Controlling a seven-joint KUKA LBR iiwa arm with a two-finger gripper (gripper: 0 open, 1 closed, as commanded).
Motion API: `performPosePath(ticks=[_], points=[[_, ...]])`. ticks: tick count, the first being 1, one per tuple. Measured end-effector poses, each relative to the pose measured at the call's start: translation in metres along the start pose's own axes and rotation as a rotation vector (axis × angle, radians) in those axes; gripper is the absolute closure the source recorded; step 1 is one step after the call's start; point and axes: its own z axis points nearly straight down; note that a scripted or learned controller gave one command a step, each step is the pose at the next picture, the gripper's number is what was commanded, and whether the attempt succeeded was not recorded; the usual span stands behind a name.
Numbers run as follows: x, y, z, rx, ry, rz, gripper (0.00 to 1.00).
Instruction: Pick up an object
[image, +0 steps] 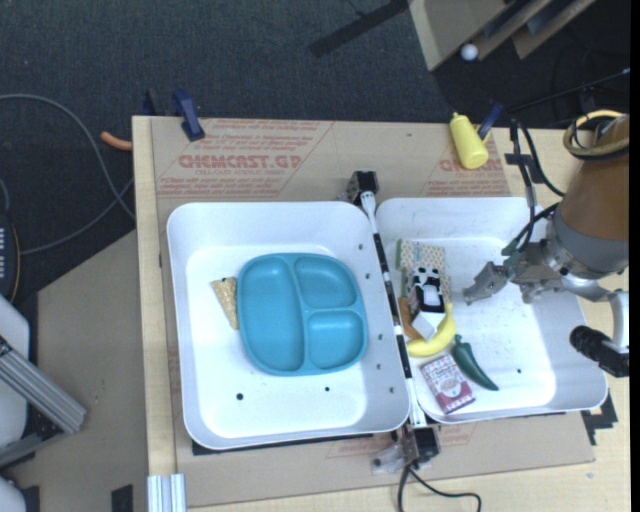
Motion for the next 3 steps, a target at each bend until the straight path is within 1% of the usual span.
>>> performPosePath(ticks=[1,2,3], points=[[0.020,-0.032,0.081,-0.012,-0.002,0.001,0.00],[0.016,-0.049,0.094,-0.004,-0.001,0.001,0.00],[-0.010,0.023,0.094,-0.003,-0.002,0.000,0.00]])
